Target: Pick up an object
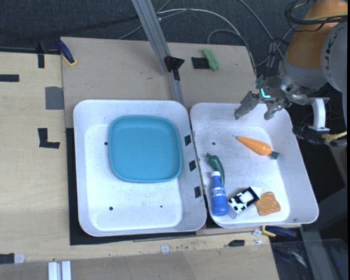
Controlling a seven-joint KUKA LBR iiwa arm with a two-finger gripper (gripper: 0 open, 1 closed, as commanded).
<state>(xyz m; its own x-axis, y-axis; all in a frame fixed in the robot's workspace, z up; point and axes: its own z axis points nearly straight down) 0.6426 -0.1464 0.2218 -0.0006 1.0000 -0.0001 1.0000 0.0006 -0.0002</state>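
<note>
My gripper hangs over the far edge of the right bin, open, with nothing between its fingers. An orange carrot lies just below it toward the bin's middle. Farther toward the front edge lie a blue bottle with a green top, a small black and white toy and a tan piece shaped like a cookie. The left bin holds a turquoise square plate.
A slanted metal pole rises behind the two bins. Cables loop over the bench behind the right bin. A green marker and a yellow-blue clip lie on the tan board.
</note>
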